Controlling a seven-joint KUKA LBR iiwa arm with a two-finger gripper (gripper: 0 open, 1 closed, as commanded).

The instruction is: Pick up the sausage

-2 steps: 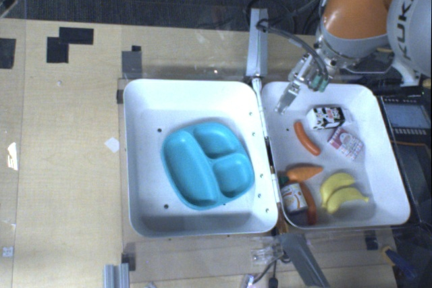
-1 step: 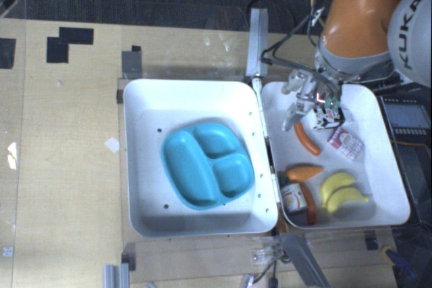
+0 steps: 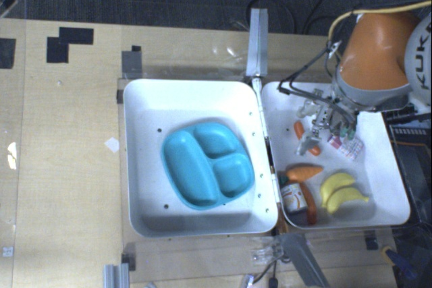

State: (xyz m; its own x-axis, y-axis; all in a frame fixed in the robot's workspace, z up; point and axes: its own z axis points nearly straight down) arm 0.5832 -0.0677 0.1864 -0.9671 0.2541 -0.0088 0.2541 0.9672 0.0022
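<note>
The sausage (image 3: 310,203) is a dark reddish-brown stick lying at the front edge of the right bin (image 3: 385,165), pressed against a small labelled can (image 3: 292,197). My gripper (image 3: 314,137) hangs over the back half of that bin, well behind the sausage and apart from it. It points down and to the left beneath the orange wrist band (image 3: 378,50). Small orange pieces (image 3: 299,129) lie right beside its tip.
An orange carrot (image 3: 305,172) lies between the gripper and the sausage. Two yellow bananas (image 3: 341,191) sit to the sausage's right. A crumpled printed wrapper (image 3: 346,145) lies under the wrist. The left bin (image 3: 142,145) holds a blue divided plate (image 3: 206,164).
</note>
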